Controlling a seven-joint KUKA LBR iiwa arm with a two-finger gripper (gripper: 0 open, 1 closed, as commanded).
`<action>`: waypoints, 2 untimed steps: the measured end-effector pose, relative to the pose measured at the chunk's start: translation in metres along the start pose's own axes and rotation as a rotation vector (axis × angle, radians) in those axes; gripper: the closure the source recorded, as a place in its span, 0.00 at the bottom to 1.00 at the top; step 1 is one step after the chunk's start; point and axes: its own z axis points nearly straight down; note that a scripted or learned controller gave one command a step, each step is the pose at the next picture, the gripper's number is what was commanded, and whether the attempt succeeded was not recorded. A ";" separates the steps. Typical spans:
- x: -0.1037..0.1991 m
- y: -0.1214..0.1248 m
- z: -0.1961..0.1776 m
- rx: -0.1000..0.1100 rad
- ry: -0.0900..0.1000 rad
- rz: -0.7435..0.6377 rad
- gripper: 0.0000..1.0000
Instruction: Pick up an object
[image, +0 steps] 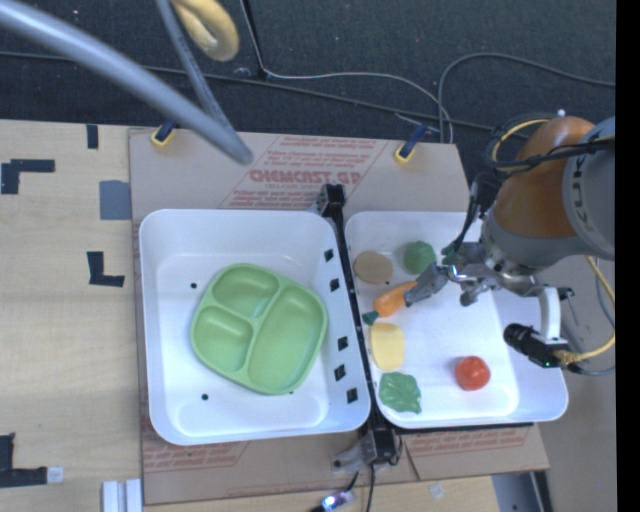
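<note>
In the right bin (535, 400) lie a tan round piece (373, 266), a green round piece (419, 256), an orange carrot (394, 298), a yellow piece (388, 345), a green leafy piece (400, 391) and a red tomato (472, 373). My gripper (430, 284) hangs low over the bin's upper middle, its dark fingertip right beside the carrot's right end and just below the green round piece. I see nothing between the fingers.
The left bin (160, 300) holds a green divided plate (260, 327). A black divider (343, 290) with clips runs between the bins. Grey poles (130, 70) cross the upper left. Cables (470, 75) trail over the dark backdrop behind the bench.
</note>
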 end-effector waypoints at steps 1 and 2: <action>0.008 -0.001 0.047 0.001 0.001 0.000 0.00; 0.008 0.000 0.090 -0.006 -0.001 0.001 0.00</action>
